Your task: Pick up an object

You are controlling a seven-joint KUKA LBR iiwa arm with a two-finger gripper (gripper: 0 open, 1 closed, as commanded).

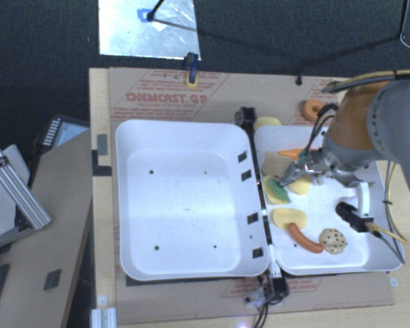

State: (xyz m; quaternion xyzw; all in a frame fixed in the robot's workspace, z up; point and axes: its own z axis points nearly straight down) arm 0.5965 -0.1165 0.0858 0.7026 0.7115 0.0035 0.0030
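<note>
One pincer (288,179) hung low in the right bin (379,255), its opening impossible to judge. The green toy (277,192) lay just beneath it, beside the bin's left wall.

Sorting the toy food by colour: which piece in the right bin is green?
The green leaf-shaped piece by the bin's left wall, beside the gripper; its neighbours are yellow, orange or tan.

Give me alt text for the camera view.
A grey arm's gripper reaches low into the right bin among toy foods, near a green piece; a sausage and cookie lie nearer the front.
</note>
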